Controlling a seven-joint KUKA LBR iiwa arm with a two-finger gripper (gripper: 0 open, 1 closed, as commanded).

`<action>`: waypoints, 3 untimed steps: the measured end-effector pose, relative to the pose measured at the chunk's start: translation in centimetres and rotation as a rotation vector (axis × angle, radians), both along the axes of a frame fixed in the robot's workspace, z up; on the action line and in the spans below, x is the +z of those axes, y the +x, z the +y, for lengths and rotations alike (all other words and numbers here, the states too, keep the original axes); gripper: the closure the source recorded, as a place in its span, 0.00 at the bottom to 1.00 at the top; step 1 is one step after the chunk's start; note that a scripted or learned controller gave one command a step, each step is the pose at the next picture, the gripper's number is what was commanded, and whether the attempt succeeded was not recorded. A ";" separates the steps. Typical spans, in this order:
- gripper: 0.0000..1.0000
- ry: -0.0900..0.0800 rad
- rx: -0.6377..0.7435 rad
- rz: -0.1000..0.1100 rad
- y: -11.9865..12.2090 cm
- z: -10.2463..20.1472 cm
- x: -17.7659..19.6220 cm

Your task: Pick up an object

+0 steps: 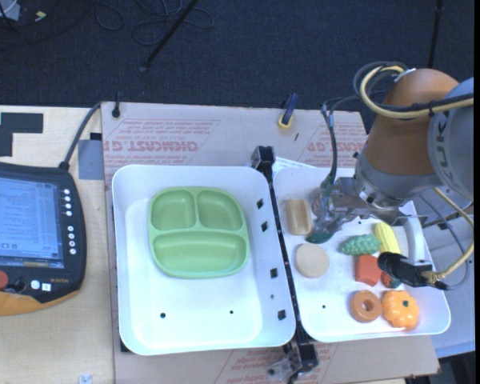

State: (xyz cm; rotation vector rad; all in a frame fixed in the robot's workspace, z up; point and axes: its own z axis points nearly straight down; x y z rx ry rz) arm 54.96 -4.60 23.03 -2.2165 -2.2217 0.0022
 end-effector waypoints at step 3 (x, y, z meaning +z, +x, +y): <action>1.00 -0.001 -0.001 0.003 0.4 0.0 -1.2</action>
